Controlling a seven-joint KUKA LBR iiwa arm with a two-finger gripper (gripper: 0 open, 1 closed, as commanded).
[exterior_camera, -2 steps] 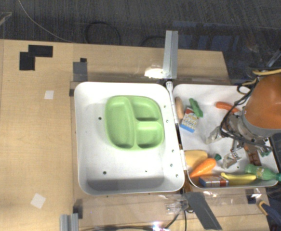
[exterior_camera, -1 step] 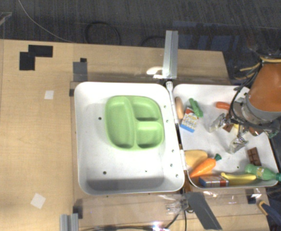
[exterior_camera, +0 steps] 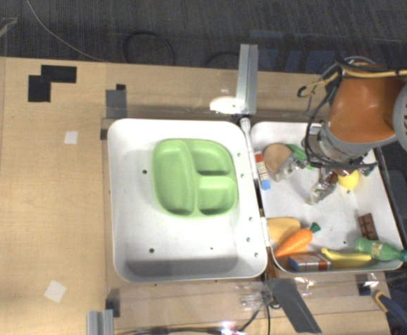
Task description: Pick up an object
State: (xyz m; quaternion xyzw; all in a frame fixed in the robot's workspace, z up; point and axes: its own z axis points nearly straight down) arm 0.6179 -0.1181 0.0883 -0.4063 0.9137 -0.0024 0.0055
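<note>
along the near wall of the right bin (exterior_camera: 391,208) lie a yellow banana (exterior_camera: 344,257), a green bottle (exterior_camera: 379,249) at the near right corner, a small red and blue item (exterior_camera: 308,263), and an orange carrot (exterior_camera: 295,241) with a pale yellow piece (exterior_camera: 283,226) touching its far side. a small brown block (exterior_camera: 367,225) sits by the right wall. the gripper (exterior_camera: 323,189) hangs over the middle of this bin, below the arm's orange band, its fingers pointing down with nothing seen between them; whether they are spread or pressed together cannot be told. a yellow lemon (exterior_camera: 349,180) lies just right of it, a tan rounded object (exterior_camera: 277,158) to its left near the far left corner. the left bin (exterior_camera: 130,208) holds a green divided tray (exterior_camera: 193,176).
</note>
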